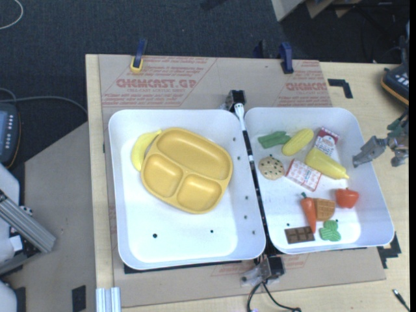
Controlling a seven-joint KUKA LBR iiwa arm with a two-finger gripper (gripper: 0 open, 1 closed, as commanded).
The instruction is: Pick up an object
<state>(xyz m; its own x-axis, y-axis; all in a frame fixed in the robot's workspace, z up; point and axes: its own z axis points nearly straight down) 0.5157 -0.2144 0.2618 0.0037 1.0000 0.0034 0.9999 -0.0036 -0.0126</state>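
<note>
The pincer (372,149) hangs at the right bin's (380,221) right edge, grasping nothing; whether released or clenched I cannot tell. Small plastic toy foods crowd that bin, the yellow squeeze bottle (327,164) nearest, probably the easiest target.

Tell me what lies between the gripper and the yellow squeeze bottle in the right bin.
Nothing visible. The gripper sits at the right bin's right edge, and bare white floor separates it from the yellow bottle.
</note>
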